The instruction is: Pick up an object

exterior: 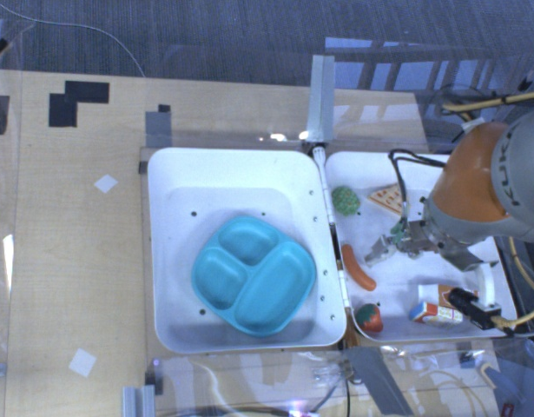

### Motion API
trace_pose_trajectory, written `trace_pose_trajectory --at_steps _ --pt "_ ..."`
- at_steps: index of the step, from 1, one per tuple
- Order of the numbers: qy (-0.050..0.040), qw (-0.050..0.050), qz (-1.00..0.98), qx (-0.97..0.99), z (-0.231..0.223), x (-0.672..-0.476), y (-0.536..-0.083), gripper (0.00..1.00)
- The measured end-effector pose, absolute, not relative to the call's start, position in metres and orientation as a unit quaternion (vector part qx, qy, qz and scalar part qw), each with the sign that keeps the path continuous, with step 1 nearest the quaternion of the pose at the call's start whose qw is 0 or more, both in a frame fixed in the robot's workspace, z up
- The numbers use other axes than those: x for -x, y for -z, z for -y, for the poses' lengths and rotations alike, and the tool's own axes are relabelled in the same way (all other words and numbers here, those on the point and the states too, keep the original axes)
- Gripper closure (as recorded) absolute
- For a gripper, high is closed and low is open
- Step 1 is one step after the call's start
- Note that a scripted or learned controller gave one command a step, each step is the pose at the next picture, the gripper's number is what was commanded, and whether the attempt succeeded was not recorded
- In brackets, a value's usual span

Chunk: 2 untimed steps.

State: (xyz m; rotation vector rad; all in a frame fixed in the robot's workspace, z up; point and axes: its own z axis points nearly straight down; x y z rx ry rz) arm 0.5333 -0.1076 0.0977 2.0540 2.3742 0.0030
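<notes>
We judge the approach step is in hand, nothing lifted yet. Nearest us in the right bin (510, 315) lie a round red fruit (368, 318) and a small carton (438, 312). At the bin's centre the hand (386, 247) hangs, fingers apart, with the smooth orange sausage (359, 268) just at its seven o'clock. Next it must descend and straddle that. Farther off sit a knobbly green ball (345, 200) and a flat waffle (387, 200).

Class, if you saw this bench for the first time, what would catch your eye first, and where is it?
The big blue divided plate in the left bin stands out first. Next, the arm's orange band over the right bin, where small toy foods lie: a green ball, an orange sausage and a red strawberry.
</notes>
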Motion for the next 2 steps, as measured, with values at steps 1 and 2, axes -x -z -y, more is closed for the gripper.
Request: trace_pose_trajectory --at_steps 1,2 --pt "-0.0018 0.003 -0.809 -0.588 0.108 -0.618 -0.124 0.0" --pt "-0.003 0.004 -0.8 -0.6 0.138 -0.673 -0.094 0.0"
